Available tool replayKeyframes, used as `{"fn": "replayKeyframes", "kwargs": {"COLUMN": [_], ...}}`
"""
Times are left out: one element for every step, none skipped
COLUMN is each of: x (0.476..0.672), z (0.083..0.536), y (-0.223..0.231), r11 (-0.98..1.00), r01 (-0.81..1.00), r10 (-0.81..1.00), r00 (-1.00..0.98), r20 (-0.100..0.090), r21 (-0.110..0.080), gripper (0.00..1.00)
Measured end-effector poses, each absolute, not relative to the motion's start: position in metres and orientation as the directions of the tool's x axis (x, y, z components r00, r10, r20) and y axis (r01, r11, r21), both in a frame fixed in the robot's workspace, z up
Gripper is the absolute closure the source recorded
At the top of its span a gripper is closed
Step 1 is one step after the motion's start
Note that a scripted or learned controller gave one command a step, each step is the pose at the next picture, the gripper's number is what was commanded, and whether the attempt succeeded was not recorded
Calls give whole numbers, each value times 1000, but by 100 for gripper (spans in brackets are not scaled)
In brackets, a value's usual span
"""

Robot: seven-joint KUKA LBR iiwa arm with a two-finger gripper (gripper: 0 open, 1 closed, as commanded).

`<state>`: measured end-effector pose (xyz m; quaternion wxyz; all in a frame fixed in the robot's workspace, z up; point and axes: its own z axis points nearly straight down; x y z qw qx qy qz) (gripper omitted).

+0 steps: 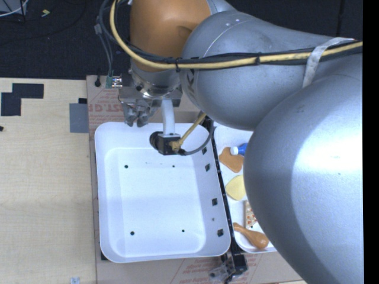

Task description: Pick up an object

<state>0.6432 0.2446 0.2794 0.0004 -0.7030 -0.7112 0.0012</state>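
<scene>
My gripper (136, 120) hangs over the far left rim of the left white bin (98, 194), with nothing seen in it. The grey arm with its orange band covers most of the right bin (237, 234). In the visible strip of that bin lie an orange-brown piece (231, 160), a small blue and white item (239, 150), a pale yellow piece (235, 187) and a brown spoon-shaped object (252, 236). All of these lie well to the right of the gripper.
A black fitting with a yellow cable (164, 142) hangs from the wrist over the far part of the left bin. A black divider (217, 182) runs between the bins. Bare wooden bench (41, 188) lies to the left.
</scene>
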Motion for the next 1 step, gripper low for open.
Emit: {"fn": "replayKeyframes", "kwargs": {"x": [643], "z": [276], "y": [245], "r11": [12], "r01": [1000], "r10": [1000], "r00": [-12], "r20": [-2], "r21": [-4], "gripper": [100]}}
